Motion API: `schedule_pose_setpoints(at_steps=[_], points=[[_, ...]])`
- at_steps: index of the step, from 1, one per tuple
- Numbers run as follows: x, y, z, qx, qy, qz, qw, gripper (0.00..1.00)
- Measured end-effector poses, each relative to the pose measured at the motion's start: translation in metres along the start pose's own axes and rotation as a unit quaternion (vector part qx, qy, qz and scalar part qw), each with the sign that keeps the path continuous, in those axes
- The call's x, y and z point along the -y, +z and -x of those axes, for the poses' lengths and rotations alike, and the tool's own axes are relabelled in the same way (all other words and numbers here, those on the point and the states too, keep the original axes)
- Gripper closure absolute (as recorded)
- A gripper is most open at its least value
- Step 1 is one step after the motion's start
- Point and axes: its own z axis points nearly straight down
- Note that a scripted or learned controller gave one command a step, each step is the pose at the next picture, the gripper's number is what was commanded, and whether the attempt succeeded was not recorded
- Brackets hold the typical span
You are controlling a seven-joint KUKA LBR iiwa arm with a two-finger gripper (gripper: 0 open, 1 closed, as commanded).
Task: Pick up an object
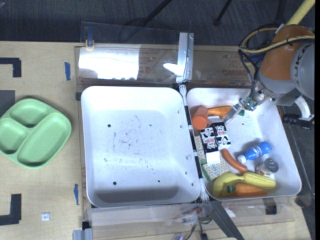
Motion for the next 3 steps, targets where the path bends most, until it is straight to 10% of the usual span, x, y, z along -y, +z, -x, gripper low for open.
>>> schedule_pose_setpoints(at_steps=[1, 2, 3], points=[[-0.027, -0.001, -0.036, 0.005, 0.215, 0.006, 0.9766, 0.00], [-0.026, -0.008, -0.038, 0.004, 0.213, 0.002, 0.9770, 1.00], [-0.020, -0.117, -0.047, 0.006, 0.234, 0.007, 0.9722, 1.00]])
